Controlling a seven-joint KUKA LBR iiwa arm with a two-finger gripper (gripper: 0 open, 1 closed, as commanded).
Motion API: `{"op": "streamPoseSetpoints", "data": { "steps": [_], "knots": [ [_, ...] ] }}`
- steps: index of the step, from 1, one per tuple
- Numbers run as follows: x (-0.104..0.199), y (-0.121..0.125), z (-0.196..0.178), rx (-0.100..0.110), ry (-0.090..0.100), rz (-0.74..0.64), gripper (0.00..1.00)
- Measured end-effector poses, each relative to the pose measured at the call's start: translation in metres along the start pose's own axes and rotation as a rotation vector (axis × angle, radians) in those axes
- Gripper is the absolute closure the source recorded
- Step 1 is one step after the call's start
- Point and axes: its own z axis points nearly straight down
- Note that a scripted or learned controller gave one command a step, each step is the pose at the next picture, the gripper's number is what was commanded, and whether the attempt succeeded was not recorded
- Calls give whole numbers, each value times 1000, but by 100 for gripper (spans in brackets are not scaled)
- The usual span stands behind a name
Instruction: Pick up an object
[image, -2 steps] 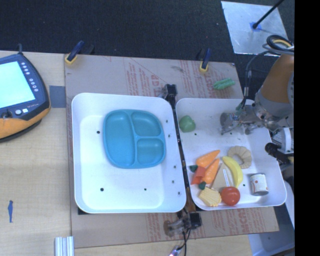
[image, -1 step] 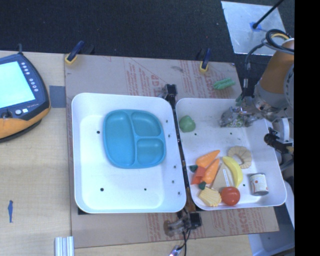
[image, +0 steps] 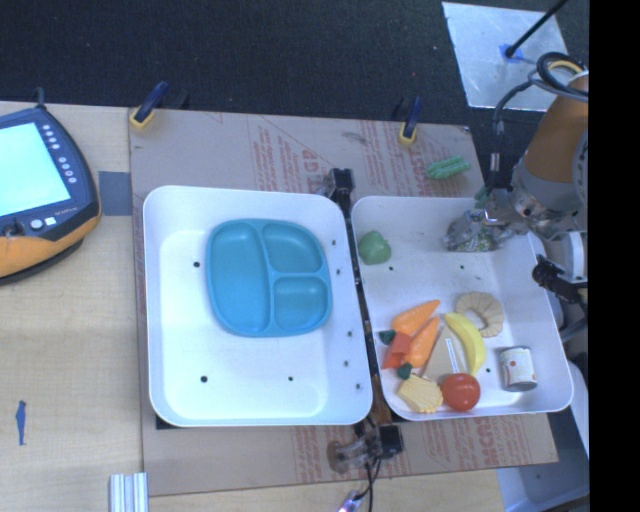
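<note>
Camera view: hand (image: 470, 233), grip unreadable, hovers over right bin's (image: 553, 320) bare far corner.

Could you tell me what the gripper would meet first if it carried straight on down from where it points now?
Probably the right bin's bare floor; the gripper sits above its far end.

Bright even light, soft shadows, slightly blurry

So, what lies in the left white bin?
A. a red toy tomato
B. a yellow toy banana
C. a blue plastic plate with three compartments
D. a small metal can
C: the blue plastic plate with three compartments lies in the left white bin; the banana, tomato and can lie in the right white bin.
</note>
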Motion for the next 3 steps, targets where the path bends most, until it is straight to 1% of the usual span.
{"op": "streamPoseSetpoints", "data": {
  "steps": [1, 2, 3],
  "knots": [
    [-1, -34, -89, -2, -1, 10, 100],
    [35, -96, -144, 0, 0, 9, 100],
    [83, -143, -177, 1, 1, 7, 100]
  ]
}}
